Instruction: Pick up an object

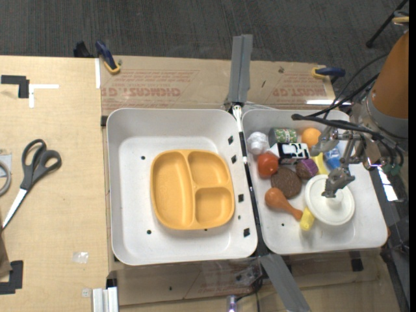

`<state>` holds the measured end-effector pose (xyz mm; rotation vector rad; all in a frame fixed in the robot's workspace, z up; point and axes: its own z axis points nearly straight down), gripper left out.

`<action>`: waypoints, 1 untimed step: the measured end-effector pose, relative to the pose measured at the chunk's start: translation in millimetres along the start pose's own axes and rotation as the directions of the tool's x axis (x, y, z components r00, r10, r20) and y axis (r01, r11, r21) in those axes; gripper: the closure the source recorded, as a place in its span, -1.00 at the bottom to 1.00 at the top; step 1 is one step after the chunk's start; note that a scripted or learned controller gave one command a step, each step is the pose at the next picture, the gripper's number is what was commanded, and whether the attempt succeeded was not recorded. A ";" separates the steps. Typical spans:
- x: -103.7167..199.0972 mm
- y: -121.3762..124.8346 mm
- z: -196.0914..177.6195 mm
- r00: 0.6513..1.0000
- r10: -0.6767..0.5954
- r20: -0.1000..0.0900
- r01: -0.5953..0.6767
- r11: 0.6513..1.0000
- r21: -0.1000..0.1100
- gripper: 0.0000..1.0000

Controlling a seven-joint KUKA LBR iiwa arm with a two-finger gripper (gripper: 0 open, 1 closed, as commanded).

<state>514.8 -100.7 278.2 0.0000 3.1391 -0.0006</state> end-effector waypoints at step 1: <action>25.0 -31.6 180.8 0.996 0.093 -0.001 -0.093 0.996 0.000 -1.00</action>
